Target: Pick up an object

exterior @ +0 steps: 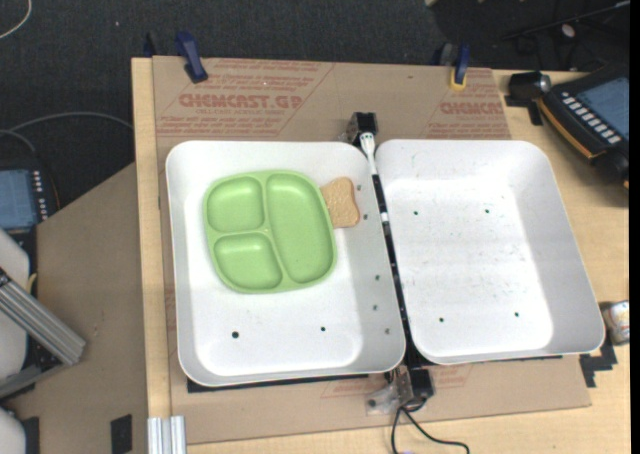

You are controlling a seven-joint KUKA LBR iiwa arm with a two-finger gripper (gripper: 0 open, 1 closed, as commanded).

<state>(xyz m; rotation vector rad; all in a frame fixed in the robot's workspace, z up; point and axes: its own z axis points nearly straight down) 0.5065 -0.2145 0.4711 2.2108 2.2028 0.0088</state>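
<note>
Hard to say what the small tan thing (342, 202) actually is, maybe a cracker or a bread slice. Flat, speckled, rounded corners. It sits in the left bin (200, 342) near the back right corner, touching the rim of the green divided plate (268, 232). Claw spread or pinched? Can't tell, honestly.

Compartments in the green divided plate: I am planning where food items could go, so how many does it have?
3. The green divided plastic plate in the left white bin has one compartment at upper left, one at lower left, and one long compartment along its right side.
</note>
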